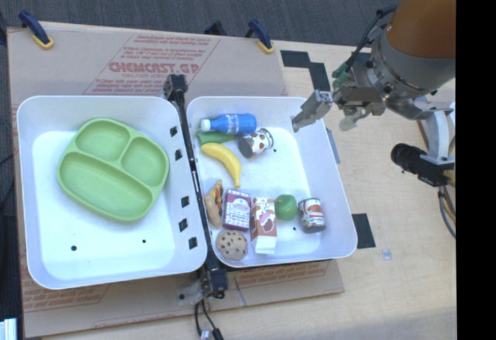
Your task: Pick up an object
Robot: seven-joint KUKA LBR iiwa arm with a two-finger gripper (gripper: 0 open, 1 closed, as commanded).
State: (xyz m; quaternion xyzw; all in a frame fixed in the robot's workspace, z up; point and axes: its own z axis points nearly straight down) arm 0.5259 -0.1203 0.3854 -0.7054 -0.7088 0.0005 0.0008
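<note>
The right bin [318,168] holds several small items. A blue bottle [229,124] lies at its far side, with a banana [223,160] and a dark tipped can [256,142] just below it. Toward the near side sit a green ball [286,207], a red can [311,214], two small cartons [237,211] and a cookie [232,244]. My gripper [329,114] hangs over the bin's far right rim, open, with nothing between its fingers. One finger [308,111] points toward the dark can.
A green divided plate [114,168] lies in the left bin [46,245]. A black clip [175,85] sits at the far end of the seam between the bins. Bare floor shows in the middle right of the right bin.
</note>
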